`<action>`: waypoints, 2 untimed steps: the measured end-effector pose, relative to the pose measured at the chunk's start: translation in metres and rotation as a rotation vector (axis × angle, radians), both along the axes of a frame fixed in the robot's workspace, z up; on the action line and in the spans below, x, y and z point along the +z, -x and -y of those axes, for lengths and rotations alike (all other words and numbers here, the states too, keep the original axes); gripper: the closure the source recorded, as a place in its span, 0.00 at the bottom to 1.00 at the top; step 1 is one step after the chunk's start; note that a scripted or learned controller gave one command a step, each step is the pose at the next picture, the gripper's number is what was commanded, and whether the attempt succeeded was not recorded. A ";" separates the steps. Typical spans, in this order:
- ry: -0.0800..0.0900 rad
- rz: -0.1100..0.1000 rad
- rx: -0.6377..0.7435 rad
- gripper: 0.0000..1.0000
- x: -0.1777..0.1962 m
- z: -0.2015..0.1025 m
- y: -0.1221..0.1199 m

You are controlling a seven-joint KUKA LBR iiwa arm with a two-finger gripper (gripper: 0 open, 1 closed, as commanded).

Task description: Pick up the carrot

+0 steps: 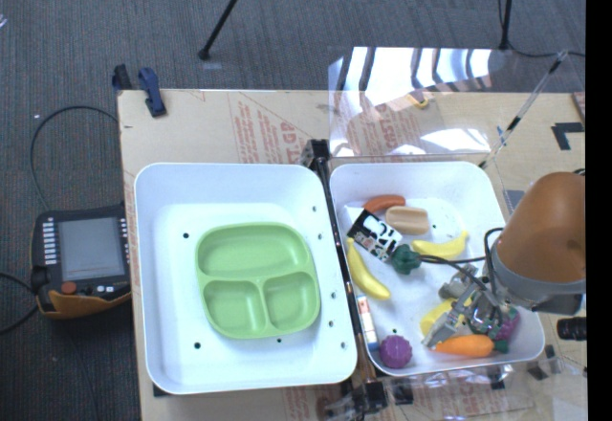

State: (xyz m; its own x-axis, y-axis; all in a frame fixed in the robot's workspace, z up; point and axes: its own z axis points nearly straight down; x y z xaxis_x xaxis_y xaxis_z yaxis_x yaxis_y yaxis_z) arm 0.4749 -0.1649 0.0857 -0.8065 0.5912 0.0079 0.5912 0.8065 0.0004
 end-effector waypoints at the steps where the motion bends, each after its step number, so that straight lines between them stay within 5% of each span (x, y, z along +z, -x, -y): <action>1: -0.003 0.003 -0.007 1.00 0.010 0.000 -0.001; 2: 0.000 0.002 0.033 1.00 0.000 -0.078 -0.001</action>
